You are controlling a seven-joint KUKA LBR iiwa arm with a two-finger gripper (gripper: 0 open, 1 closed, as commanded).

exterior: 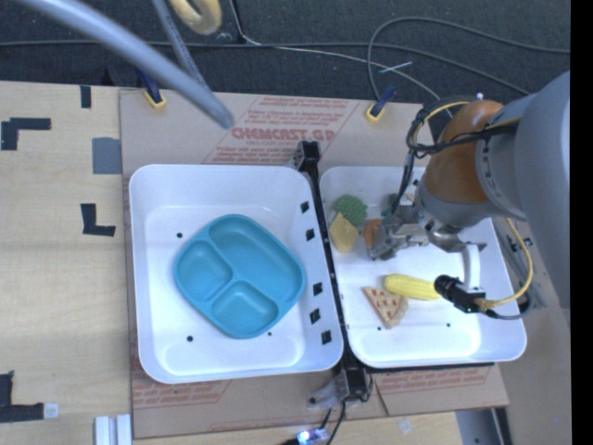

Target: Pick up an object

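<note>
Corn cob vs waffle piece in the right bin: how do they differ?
The corn cob is bright yellow and long, lying roughly crosswise; the waffle piece is tan, flat and wedge-shaped. The corn cob lies farther back, the waffle piece nearer the front wall. Both rest on the floor of the right bin, close together, neither in the gripper.

Wooden bench (pixel 56 276), dark floor (pixel 371 7).

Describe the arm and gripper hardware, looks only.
The arm is bulky and grey, with a rounded orange band above the wrist. The gripper is small, dark grey metal. A yellow cable loops from a black connector beside the wrist; dark cables run over the orange band.
</note>
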